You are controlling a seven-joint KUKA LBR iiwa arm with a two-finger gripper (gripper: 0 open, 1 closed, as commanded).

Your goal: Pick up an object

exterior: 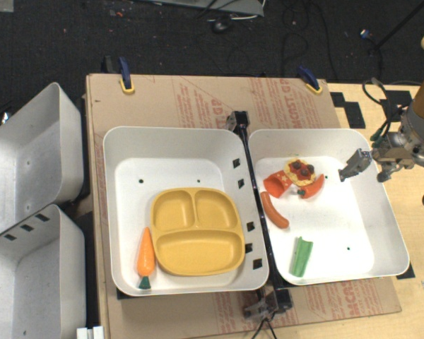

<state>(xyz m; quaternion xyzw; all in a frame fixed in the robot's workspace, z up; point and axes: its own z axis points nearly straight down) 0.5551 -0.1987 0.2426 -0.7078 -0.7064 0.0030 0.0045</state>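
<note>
Hovering unclenched beside the sausage's bin, the claw is eyeing it: light, stiff, slippery; grip mid-length.

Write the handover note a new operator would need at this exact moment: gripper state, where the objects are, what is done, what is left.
Gripper: over the right bin's right edge, holding nothing visible.
Right bin: sausage, green piece, red pieces and a small pizza-like toy.
Left bin: yellow divided tray, carrot beside it.
Done: no pick yet.
Left: descend, grasp one object, lift.
</note>
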